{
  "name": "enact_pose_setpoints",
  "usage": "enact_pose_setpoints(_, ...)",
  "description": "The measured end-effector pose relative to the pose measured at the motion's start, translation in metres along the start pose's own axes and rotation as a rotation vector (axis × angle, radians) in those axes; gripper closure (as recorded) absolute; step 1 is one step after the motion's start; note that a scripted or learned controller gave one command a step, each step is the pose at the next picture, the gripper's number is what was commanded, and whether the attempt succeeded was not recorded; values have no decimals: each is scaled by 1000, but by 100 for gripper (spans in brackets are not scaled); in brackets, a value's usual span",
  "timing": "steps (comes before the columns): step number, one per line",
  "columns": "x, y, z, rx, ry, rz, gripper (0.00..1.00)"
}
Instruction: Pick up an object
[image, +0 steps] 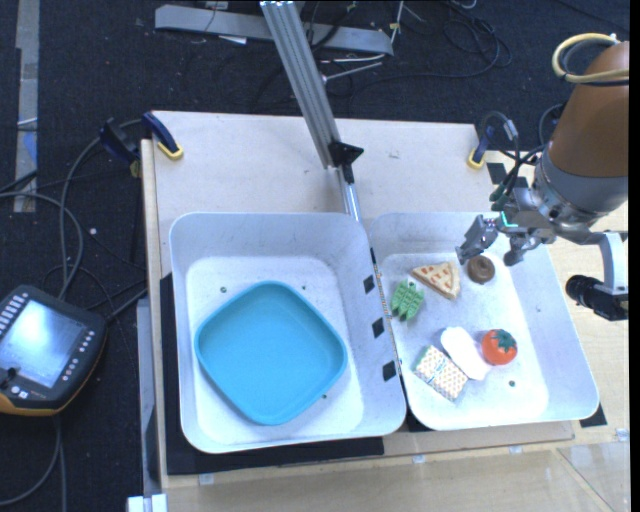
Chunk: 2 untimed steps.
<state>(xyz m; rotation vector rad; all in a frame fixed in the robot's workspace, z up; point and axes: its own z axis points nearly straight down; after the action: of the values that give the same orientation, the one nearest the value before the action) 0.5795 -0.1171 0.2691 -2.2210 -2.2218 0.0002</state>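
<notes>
My gripper (497, 246) hangs over the back of the right bin (560, 330) with its two fingers spread apart, open. Just below it lies a small brown round piece (482, 269), not held. A pizza-slice toy (437, 279) lies to the left of that, and a green toy (406, 300) lies near the bin's left wall. Nearer the front sit a red tomato (499, 346), a white oblong piece (463, 352) and a patterned cracker-like block (440, 372).
The left bin (200, 250) holds a blue square plate (270, 350). A metal pole (312, 90) slants down to the seam between the bins. Clamps sit at the bench's back corners. A teach pendant (40, 345) lies on the floor at left.
</notes>
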Motion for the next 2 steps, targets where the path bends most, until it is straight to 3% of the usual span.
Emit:
enact_pose_setpoints(1,0,0,0,0,0,0,0)
enact_pose_setpoints(2,-1,3,43,4,0,0,0)
